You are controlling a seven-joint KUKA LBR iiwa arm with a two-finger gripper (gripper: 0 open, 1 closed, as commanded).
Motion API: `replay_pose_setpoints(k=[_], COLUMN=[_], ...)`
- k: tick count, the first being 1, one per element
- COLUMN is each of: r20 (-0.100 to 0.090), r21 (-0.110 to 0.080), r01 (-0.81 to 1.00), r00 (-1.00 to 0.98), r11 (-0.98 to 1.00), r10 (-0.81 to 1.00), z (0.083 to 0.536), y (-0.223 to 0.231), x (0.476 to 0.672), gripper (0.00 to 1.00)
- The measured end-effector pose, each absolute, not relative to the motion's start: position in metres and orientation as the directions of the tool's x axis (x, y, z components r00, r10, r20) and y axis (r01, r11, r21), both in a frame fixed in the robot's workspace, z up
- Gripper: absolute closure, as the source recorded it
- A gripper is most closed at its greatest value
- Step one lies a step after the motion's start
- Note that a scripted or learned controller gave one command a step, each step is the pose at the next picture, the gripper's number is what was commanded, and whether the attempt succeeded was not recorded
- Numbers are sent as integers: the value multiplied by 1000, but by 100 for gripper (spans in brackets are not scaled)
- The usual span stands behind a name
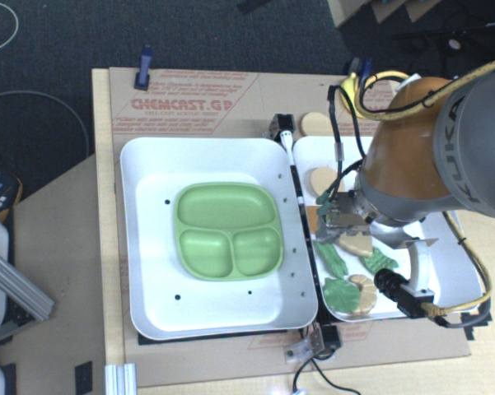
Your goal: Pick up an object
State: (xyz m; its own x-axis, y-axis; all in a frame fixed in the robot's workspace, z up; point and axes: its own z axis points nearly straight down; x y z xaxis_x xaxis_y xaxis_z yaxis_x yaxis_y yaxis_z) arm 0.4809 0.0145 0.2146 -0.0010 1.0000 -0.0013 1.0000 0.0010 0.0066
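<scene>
So the bench (189,97) is a brown board with red lettering printed across its far end, and it carries the two white bins side by side. The left bin (148,220) is the roomier-looking one, and a green divided tray (228,229) sits pretty much dead center in it, with one long compartment on the 12 o'clock side and two smaller ones toward 6 o'clock. The arm (420,155) comes in from 3 o'clock and its grey body with the orange band covers most of the right bin (469,278). The gripper (339,219) is down low over the right bin's left side, right next to the wall between the two bins, but honestly I can't tell how far apart it's set or whether it has anything, it's just a metal blur from up here. The objects to pick are piled at the bin's 7 o'clock corner: some green leafy pieces (339,290), a tan block (356,243) just below the gripper, and a small round beige piece (362,285) touching the green stuff. Another round beige disc (321,178) lies toward 11 o'clock of the gripper.
</scene>
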Motion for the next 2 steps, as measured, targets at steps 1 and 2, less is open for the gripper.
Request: replay_pose_setpoints(k=[1,2], r20=[0,4], r21=[2,20], r01=[1000,1000], r00=[-2,-5], r11=[2,5], r10=[1000,1000], z=[232,426], y=[40,56], x=[480,481], gripper=[100,100])
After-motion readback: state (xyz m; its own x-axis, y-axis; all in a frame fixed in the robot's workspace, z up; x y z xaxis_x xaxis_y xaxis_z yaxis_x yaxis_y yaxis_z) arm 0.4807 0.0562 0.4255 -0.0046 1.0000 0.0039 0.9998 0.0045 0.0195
